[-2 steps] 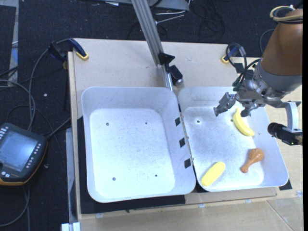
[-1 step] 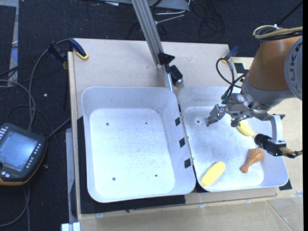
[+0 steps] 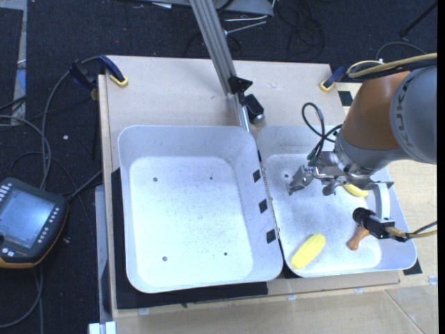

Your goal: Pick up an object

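The yellow corn toy (image 3: 307, 250) lay in the white bin (image 3: 327, 218) under the arm, near its front rim, apart from the claw (image 3: 299, 181) and nearer the camera, slanting, and I could not tell if the claw was open or shut.

Counter (image 3: 174, 89): two bins side by side. Left bin (image 3: 188, 214) and right bin (image 3: 278, 148) meet along one edge. In right bin: cob-shaped item (image 3: 307, 250) at front, toward left wall; handled tool (image 3: 355, 241) just right of it. My claw (image 3: 300, 181) over that bin's middle, behind both.
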